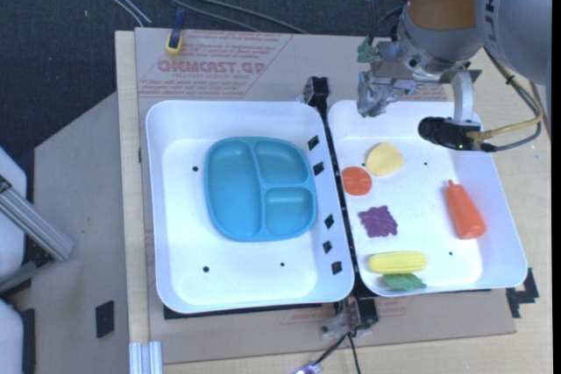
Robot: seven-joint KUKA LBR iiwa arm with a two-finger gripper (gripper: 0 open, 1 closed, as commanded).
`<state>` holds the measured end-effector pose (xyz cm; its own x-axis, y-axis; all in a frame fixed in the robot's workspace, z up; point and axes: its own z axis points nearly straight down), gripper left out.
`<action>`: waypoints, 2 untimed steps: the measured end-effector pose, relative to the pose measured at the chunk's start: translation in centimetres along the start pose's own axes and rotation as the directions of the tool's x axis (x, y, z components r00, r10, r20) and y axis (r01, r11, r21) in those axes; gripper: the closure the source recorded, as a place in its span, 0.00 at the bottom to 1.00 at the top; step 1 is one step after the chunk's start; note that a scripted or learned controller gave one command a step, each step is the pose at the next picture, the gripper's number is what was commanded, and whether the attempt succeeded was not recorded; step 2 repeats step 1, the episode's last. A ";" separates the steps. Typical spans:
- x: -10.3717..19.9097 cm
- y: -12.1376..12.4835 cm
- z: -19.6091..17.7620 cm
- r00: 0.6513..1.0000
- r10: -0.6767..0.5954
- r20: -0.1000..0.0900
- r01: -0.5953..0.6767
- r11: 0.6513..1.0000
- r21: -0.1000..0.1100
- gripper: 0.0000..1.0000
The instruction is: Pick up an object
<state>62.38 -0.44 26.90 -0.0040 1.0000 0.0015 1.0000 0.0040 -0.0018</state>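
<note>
The two-finger gripper (pixel 375 101) hung over the far left corner of the right-hand white bin (pixel 504 228), its fingers close together with only a narrow gap and nothing between them, though at this slant the exact opening was hard to judge. Several small toy foods lay in that bin, any of which could have served the task. Nearest the gripper was a pale yellow rounded plastic piece (pixel 384 158), touching or just beside a flat orange disc (pixel 356 180); below them lay a purple lumpy cluster shaped like grapes (pixel 379 222), and near the front wall a yellow corn cob (pixel 397 261) with a green leafy piece (pixel 403 280) pressed against it. An orange carrot-like stick (pixel 464 209) lay well apart on the right. All looked like light, hollow, rigid plastic with smooth skins, so weight was probably no concern but slipping likely was. The pale yellow piece seemed the most convenient target, best taken across its narrower width; its domed surface might have squirted out of a shallow pinch. The carrot-like stick, isolated and slender, probably offered the surest hold across its middle. The flat disc looked the hardest to get fingers under. In the left-hand white bin (pixel 162 188) sat a blue compartment tray (pixel 260 187).
</note>
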 end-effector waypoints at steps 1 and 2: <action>5.9 1.3 1.5 1.000 -0.001 0.000 0.001 1.000 -0.002 1.00; 5.9 1.3 1.5 1.000 -0.001 0.000 0.001 1.000 -0.002 1.00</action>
